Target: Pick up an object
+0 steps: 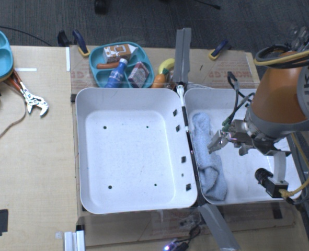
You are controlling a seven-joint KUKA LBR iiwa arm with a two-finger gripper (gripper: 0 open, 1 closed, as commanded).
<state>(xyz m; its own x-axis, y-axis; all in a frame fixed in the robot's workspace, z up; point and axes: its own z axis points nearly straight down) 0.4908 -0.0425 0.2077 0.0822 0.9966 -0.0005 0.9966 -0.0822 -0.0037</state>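
The thing to pick up is a pale blue-grey cloth (207, 158) lying in the right bin (243, 192), bunched into a long strip along that bin's left wall, just beside the divider between the two bins. Its long axis runs from the bin's far edge toward the near edge, with the fatter, folded end near the near-left corner.

The claw (217, 141) hangs over the same bin, at the end of the grey arm (279, 95) with its orange band that reaches in from the right. The claw tip sits right at the cloth's right-hand edge, roughly at the middle of the strip's length. Whether it touches the fabric cannot be told from this slanted view, and whether the claw is wide or narrow cannot be told either; nothing is visibly held in it.

So the cloth lies just to the left of and below the claw. In my judgement the coming move turns on a short shift toward the bin's left wall and a descent, gripping across the strip's narrow width rather than along its length.
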